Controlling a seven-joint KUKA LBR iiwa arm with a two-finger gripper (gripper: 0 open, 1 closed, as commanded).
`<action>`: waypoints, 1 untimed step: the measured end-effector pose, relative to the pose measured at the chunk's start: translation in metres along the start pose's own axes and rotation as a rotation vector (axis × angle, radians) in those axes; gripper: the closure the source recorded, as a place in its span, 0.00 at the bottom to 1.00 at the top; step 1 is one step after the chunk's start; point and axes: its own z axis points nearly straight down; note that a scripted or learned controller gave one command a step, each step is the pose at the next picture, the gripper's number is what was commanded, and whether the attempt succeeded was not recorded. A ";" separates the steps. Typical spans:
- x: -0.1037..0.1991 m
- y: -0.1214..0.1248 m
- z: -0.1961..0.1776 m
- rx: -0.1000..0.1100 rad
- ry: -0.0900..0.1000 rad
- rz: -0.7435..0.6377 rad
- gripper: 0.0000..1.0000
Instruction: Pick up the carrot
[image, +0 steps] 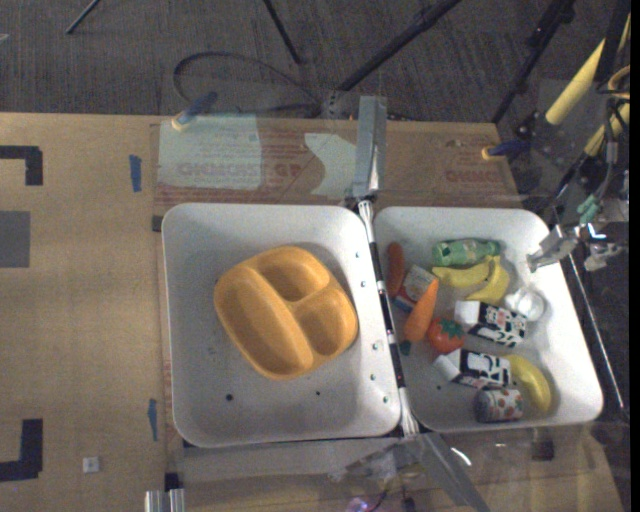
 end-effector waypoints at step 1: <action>0.024 0.059 0.099 0.001 0.001 -0.210 0.00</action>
